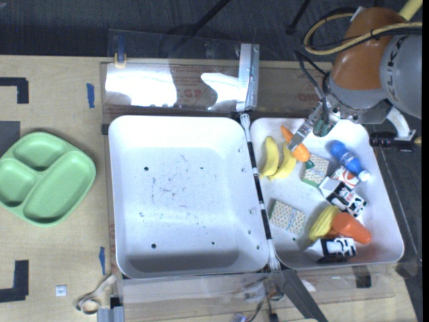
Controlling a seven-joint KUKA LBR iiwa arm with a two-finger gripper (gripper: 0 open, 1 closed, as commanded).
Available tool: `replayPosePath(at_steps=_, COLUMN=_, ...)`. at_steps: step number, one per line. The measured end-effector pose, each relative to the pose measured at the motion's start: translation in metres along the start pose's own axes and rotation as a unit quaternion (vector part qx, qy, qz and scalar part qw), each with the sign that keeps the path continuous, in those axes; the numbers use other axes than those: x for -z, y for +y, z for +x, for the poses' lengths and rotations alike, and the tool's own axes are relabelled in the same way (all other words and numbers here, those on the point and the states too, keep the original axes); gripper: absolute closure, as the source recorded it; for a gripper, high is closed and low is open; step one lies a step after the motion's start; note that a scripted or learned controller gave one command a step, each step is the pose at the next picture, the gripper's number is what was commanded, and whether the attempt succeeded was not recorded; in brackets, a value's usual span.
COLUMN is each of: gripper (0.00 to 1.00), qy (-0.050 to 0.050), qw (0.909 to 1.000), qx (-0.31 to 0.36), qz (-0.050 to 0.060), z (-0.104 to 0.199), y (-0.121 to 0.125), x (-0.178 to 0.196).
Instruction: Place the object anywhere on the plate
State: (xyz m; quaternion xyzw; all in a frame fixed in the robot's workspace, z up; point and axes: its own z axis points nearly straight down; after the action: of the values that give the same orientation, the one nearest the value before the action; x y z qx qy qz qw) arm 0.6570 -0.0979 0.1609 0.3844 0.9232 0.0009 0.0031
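1. Green, three-sectioned plate sat on the bench, left of both bins.
2. Hand hung over the right bin, beside an orange carrot and banana.
3. Whether it was clenched, I cannot tell.

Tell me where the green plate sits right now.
The green plate lies on the bench at the camera view's far left, outside both bins, just left of the left bin. The gripper is over the right bin, far from it.
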Motion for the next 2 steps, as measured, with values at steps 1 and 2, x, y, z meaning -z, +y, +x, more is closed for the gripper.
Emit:
replayPosePath(at_steps=1, gripper=1.00, qy=0.001, qw=0.9764, qx=0.216, qz=0.000, z=0.067, y=-0.014, x=0.025)
replayPosePath(at_steps=2, gripper=1.00, qy=0.000, qw=0.9765, qx=0.216, qz=-0.001, z=0.092, y=0.055, x=0.036)
